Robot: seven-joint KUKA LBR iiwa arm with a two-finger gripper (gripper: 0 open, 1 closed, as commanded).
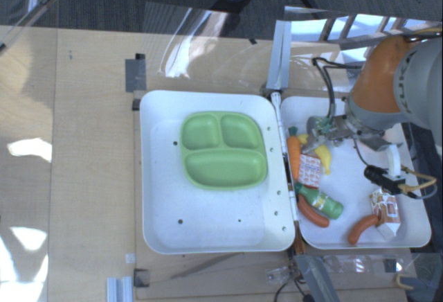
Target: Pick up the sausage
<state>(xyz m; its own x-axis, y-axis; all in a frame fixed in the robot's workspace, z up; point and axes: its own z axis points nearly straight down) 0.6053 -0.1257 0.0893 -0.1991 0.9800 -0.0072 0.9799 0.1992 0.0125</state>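
In the right bin (415, 242), a reddish-brown sausage (362, 228) lies near the front edge, next to a small printed carton (386, 214). A second sausage-like orange-red piece (313, 212) lies at the bin's front left, pressed against a green bottle (322, 203). My gripper (320, 130) hangs low over the back left of this bin, just above a yellow banana (322, 156). It is well behind both sausages, with nothing seen in it.
An orange carrot (294, 155) and a printed packet (309, 171) lie along the right bin's left wall. The left bin (159, 224) holds a green divided plate (224, 149). A black cable (387, 179) trails from the wrist over the right bin.
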